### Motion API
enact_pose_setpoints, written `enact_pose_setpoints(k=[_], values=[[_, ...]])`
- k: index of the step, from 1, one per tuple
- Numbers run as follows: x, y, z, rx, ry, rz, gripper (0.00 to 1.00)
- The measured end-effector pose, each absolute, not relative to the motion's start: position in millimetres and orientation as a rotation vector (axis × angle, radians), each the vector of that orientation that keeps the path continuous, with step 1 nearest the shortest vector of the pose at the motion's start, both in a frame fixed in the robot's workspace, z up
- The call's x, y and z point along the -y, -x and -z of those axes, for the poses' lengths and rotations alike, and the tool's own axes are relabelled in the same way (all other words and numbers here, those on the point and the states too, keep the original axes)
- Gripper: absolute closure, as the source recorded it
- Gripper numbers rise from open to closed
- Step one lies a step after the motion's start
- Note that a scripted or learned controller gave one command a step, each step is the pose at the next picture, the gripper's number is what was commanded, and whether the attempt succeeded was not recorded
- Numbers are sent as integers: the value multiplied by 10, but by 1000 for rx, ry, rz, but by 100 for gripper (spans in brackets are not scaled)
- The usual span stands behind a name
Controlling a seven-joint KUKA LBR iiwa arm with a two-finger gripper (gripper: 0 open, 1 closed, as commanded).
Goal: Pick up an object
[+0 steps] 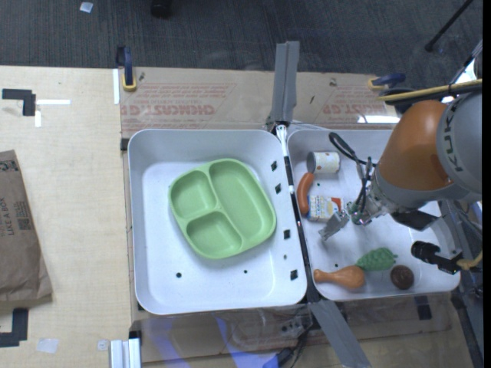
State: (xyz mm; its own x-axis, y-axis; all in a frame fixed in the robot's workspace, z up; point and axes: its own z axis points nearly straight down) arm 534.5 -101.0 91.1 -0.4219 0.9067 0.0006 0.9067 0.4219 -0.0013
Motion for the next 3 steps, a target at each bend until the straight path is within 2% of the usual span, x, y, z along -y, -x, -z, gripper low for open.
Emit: enact_pose_setpoints(k=[1, 2, 3], values=[[1132, -5686, -1465, 2695, 1615, 0, 0], [1024, -5370, -911, 2636, 1707, -2, 0], [510, -5890, -1917, 2842, 1340, -1, 0]])
